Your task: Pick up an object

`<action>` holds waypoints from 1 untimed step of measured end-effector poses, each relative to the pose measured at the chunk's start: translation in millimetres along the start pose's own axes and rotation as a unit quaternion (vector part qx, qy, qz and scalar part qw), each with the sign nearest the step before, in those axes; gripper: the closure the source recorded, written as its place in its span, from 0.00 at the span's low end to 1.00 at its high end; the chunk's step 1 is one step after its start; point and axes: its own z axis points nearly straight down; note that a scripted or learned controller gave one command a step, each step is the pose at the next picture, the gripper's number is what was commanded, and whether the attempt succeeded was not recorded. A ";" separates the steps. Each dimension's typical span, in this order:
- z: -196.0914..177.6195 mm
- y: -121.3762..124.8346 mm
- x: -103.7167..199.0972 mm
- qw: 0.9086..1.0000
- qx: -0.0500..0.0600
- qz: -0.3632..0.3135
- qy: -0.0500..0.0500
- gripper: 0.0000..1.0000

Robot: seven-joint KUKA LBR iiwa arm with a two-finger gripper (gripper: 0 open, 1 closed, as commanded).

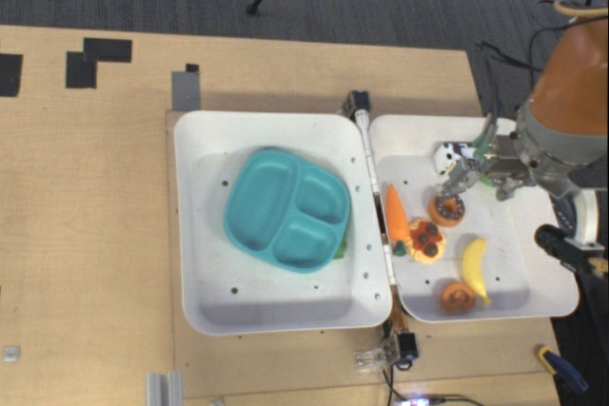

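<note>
— Five toy foods sit in my right bin (547, 299), correct?

— Yes. Nearest my gripper (455, 187) is a small round orange-and-dark toy (447, 210), lying on the bin floor directly beneath my fingertips. Whether my fingers are spread or closed, I cannot tell; they blur against the toy from this angle, and I see nothing lifted between them.

— What lies around it?

— Just below and to the left, a round orange piece with dark spots (425, 241), touching the lower end of a carrot (396, 218) that lies lengthwise along the bin's left wall. A banana (473, 268) lies near the middle, its lower tip just beside an orange fruit (458, 297) at the front edge.

— And farther out?

— My arm (571, 100) comes in from the right, its orange band above the grey wrist. The left bin (205, 299) holds a teal divided plate (287, 209), tilted slightly, with something green peeking from under its lower right corner. Both bins rest on a light wooden bench (86, 233).
</note>
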 end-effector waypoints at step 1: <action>80.4 -39.4 -41.5 0.999 0.002 -0.038 0.000 0.00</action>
